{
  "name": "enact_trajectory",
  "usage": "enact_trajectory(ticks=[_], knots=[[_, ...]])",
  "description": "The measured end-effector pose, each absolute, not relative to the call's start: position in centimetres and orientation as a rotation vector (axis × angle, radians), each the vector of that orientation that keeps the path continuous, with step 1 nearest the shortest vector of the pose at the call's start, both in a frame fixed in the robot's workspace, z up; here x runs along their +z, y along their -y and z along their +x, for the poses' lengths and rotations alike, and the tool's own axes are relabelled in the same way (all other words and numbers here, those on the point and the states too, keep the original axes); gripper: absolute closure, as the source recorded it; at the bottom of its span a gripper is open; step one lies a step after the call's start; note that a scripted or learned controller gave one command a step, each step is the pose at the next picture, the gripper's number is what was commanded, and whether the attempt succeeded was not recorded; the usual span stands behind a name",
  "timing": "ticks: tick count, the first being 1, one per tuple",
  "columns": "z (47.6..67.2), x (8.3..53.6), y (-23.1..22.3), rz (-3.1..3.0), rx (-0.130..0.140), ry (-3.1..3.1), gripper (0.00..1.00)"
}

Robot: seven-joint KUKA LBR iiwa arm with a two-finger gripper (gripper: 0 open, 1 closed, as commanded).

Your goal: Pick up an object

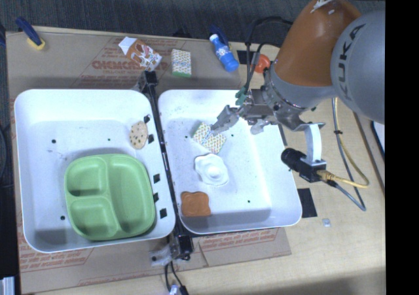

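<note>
While the arm point(340, 45) leans in over the right bin point(275, 176), its gripper point(221, 123) hangs low near that bin's back edge, right at a small checkered packet point(208, 137). One finger shows beside the packet's upper corner, but whether the fingers are spread or closed on it I cannot tell from this angle. The packet looks like the likely target: flat, pale, with a green-and-white pattern, lying tilted on the bin floor toward the back left. Just in front of it sits a white cup-like piece point(211, 169), and a brown biscuit point(195, 203) lies by the front left corner. Such loose spacing probably leaves the gripper room to come down.

Over in the left bin point(33, 130), a green divided tray point(109, 197) fills the front, and a speckled cookie point(138, 135) rests against the right wall.
</note>
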State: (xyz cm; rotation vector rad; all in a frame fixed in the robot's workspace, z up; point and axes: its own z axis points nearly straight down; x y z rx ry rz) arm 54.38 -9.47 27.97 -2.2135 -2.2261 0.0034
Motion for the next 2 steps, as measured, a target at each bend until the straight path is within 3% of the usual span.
enact_trajectory(ticks=[1, 2], knots=[[49.3, 21.7, 8.7, -2.212, 0.005, 2.226, 0.00], [47.5, 13.4, 9.6, -2.210, 0.006, 2.225, 0.00]])
